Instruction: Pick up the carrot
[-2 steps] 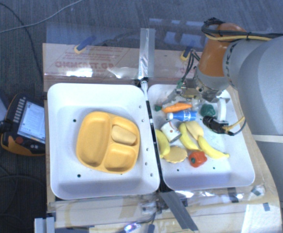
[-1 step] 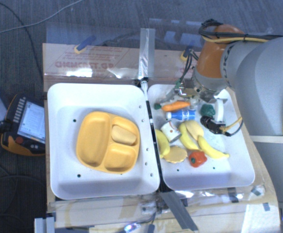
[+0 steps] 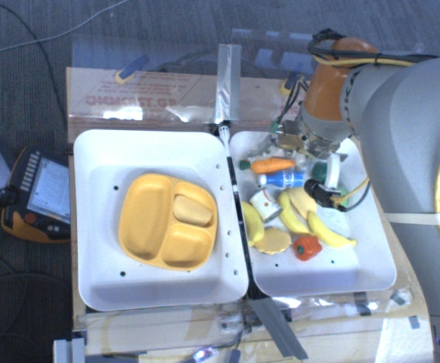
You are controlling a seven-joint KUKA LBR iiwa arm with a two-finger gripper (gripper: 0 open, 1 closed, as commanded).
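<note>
Carrot (image 3: 273, 165) lying flat at the far end of the right bin (image 3: 371, 274), long axis running left–right, tip toward the arm. We place the gripper (image 3: 305, 147) just beside that tip, above and to its right; whether it is open or closed we cannot tell. A blue bottle (image 3: 286, 179) touches the carrot's near side, with bananas (image 3: 311, 216) close below, so we judge room tight on that flank.
</note>
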